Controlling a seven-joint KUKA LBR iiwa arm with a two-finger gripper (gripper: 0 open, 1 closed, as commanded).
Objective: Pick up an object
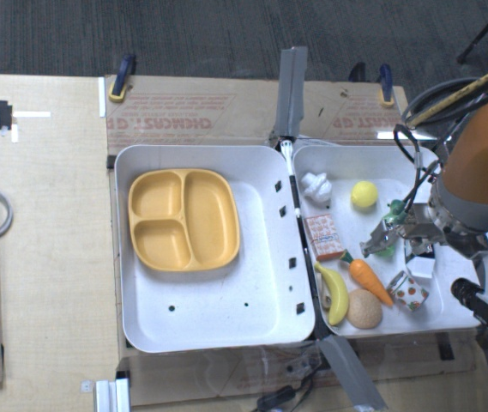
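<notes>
My gripper hangs low over the right part of the right bin, reaching in from the right under the orange-banded wrist. A small green object sits right at the gripper's upper edge, touching or just beside it. An orange carrot lies just below and left of the gripper. A small white carton with dots stands beneath it. Further left are a banana, a brown potato-like lump, a red and white box, a yellow ball and a white crumpled item.
The left bin holds a yellow divided plate in its upper left. A grey divider bar runs between the bins. Black cables loop near the arm at the right bin's top right corner.
</notes>
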